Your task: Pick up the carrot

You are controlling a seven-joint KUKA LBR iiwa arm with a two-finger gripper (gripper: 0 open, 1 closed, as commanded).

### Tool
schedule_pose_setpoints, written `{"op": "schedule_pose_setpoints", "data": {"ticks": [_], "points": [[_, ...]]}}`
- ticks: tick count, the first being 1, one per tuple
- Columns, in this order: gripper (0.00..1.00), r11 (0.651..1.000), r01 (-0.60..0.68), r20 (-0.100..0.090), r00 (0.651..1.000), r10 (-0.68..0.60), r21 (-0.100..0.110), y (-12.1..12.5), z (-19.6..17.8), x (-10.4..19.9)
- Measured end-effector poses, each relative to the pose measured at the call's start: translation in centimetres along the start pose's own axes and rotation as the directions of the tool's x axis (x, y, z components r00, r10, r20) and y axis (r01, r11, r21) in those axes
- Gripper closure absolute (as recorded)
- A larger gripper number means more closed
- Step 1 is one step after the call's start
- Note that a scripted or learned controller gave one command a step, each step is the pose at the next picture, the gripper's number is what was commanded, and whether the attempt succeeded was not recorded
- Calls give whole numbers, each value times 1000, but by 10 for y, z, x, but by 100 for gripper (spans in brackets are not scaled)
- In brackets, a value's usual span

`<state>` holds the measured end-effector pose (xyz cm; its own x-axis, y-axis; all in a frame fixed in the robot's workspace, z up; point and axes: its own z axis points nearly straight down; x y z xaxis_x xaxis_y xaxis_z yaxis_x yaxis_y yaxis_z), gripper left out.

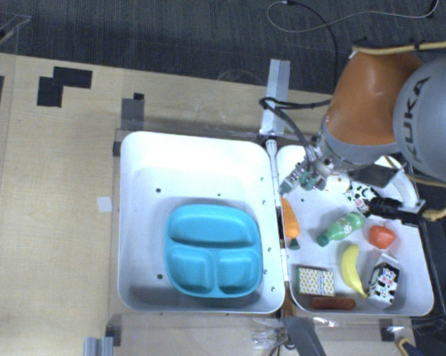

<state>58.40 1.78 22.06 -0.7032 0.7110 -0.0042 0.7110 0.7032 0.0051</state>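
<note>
The bench (45, 222) bore two white bins: the left bin (144, 156) at nine o'clock of the right bin (420, 297).

Arm (381, 101) reaching from right, end effector (308, 176) lowered.

The grey arm (433, 112) bears dark letters reading "UKA", cut off at its curve. No other writing is legible.

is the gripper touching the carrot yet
Apart. The camera view shows bare white bin floor between the gripper and the carrot, which lies against the right bin's left wall.
</note>
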Motion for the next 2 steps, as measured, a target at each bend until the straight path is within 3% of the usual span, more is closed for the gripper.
{"op": "schedule_pose_setpoints", "data": {"ticks": [1, 2], "points": [[100, 999, 32, 3, 999, -32, -1, -47, -27, -25], [100, 998, -56, -1, 998, 56, 1, -33, -16, 38]]}}
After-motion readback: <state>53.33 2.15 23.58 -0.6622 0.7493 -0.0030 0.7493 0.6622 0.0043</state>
